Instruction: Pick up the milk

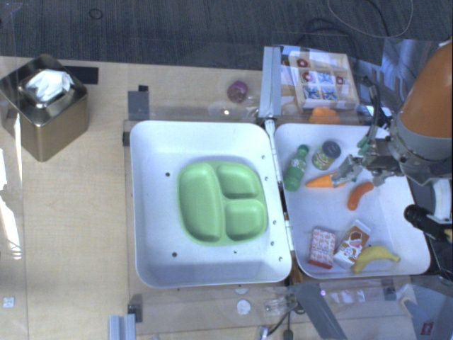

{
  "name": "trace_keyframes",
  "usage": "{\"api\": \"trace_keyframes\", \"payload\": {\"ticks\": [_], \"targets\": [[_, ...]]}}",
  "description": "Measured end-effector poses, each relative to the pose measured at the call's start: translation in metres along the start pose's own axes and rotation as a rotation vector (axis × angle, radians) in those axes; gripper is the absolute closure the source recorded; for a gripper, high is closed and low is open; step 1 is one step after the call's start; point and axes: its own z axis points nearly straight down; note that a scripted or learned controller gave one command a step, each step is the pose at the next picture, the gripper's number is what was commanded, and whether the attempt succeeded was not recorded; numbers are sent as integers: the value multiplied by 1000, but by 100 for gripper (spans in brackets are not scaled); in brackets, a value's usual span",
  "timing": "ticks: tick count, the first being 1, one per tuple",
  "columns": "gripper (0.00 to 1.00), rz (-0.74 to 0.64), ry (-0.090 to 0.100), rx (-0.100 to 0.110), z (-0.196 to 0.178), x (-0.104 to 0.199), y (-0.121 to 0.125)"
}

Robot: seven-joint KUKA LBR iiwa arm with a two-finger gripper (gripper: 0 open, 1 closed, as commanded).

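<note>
So the milk carton (352, 244) is sitting in the right bin (396, 218), down in that bin's front right corner, on the side nearest the camera. It's a small white carton with red printing. It looks tipped over or leaning rather than standing straight, though it's too small for me to be sure. A banana (375, 256) is pressed against it on the side toward the bin's right wall, and a red box (322, 248) sits just beside it toward the bin's left wall. So it's pretty boxed in.

The gripper (352, 168) is over the middle of the right bin, right by a carrot (320, 182) and a small orange-red thing (357, 194). That's well apart from the carton. I honestly can't tell whether it's open or closed from this angle, and nothing is visibly held in it.

My read is that this is the approach step, with the grab not yet done. The next move would need the arm to travel toward the bin's front edge, line up over the carton, and come down without catching the banana or the box. That's a tight fit, so I'd guess it's easy to nudge the neighbours or clamp the wrong thing.

Farther back in the bin, near its left wall, are a green bottle (295, 166) and a can (326, 155).
</note>
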Motion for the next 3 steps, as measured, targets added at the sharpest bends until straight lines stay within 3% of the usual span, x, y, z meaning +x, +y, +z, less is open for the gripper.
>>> {"api": "trace_keyframes", "payload": {"ticks": [1, 2, 3], "targets": [[0, -155, -2, -8, 153, -35, -36], [0, -399, -10, -22, 161, -29, -31], [0, -415, -9, -21, 164, -14, -5]]}}
